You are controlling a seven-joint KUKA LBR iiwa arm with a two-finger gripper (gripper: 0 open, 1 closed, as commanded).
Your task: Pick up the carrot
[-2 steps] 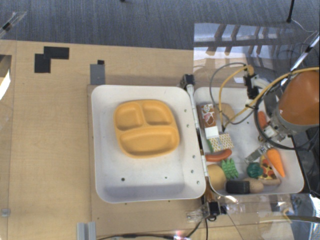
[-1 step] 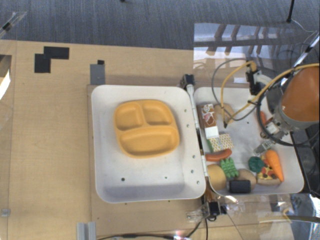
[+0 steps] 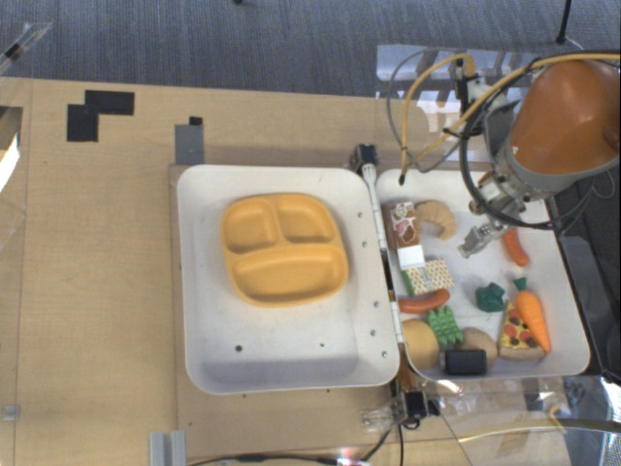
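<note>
**A:** Where is the tool?

**B:** The tool (image 3: pixel 479 238) hangs low over the right bin (image 3: pixel 568 289), a small metallic piece under the arm's smooth orange dome. I cannot tell if it is released or clenched; nothing shows between its tips.

**A:** And the carrot?

**B:** The carrot (image 3: pixel 532 319) lies toward the near side of the bin from the tool, a tapered orange cone with a green tuft, apart from the tool. It touches a wedge-shaped pizza slice (image 3: pixel 517 338).

**A:** What else sits close by?

**B:** Just beside the tool, a small reddish-orange oblong piece (image 3: pixel 515 249). On its other side, a curved tan croissant (image 3: pixel 438 217) and a flat steak-printed block (image 3: pixel 403 224). Below it, a knobbly green piece (image 3: pixel 491 296).

**A:** The other bin?

**B:** Well away from the tool, the left bin (image 3: pixel 209 260) holds a glossy yellow-orange plate (image 3: pixel 283 248), rounded, with three compartments, on the tan desk (image 3: pixel 87 289).
</note>
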